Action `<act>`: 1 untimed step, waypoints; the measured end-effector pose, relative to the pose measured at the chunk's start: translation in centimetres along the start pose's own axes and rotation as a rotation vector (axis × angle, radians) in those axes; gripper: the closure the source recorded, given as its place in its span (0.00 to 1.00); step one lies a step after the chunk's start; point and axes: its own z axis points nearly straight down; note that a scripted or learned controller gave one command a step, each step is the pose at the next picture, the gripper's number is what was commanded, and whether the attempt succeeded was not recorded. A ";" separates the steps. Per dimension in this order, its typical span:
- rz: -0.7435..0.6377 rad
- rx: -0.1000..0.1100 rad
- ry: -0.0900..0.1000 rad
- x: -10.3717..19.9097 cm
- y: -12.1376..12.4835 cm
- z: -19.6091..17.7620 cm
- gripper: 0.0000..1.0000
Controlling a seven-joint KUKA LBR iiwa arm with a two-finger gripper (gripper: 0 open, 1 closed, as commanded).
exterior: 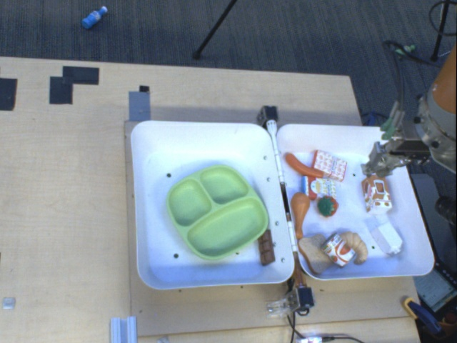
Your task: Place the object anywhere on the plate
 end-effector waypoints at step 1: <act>0.000 0.000 0.000 0.0 0.0 0.0 0.00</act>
